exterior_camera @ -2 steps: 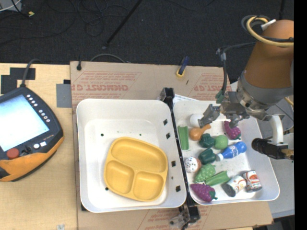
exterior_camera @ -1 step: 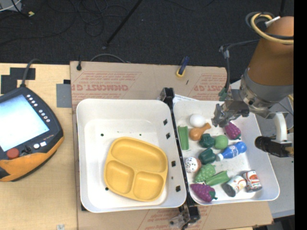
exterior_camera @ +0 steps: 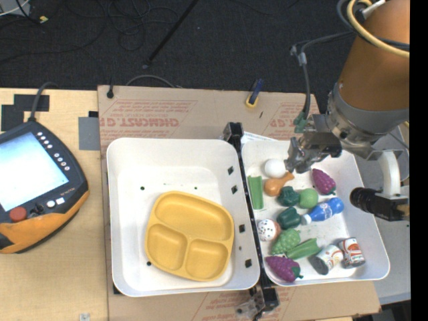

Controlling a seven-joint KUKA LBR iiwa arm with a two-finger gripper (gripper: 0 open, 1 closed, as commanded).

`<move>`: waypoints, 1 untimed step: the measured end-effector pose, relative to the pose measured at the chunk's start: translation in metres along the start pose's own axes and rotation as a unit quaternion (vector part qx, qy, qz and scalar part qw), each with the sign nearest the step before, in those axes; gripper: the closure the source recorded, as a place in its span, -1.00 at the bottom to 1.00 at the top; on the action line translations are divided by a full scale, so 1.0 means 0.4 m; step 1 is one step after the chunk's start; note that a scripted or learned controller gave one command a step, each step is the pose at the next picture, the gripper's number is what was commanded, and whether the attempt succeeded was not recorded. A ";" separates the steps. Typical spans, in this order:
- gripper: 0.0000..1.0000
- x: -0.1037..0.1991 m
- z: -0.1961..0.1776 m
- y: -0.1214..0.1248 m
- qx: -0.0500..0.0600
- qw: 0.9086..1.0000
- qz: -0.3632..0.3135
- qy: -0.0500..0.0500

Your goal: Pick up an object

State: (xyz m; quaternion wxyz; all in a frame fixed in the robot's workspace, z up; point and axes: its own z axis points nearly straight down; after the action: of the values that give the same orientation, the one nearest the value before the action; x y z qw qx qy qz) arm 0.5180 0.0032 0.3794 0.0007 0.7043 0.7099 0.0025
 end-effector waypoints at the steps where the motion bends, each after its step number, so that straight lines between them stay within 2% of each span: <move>1: 1.00 -0.048 -0.077 -0.109 0.002 1.000 0.006 -0.001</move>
State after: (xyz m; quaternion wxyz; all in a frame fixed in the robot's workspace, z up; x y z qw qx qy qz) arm 0.4744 -0.0162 0.4099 0.0002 0.7083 0.7059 0.0003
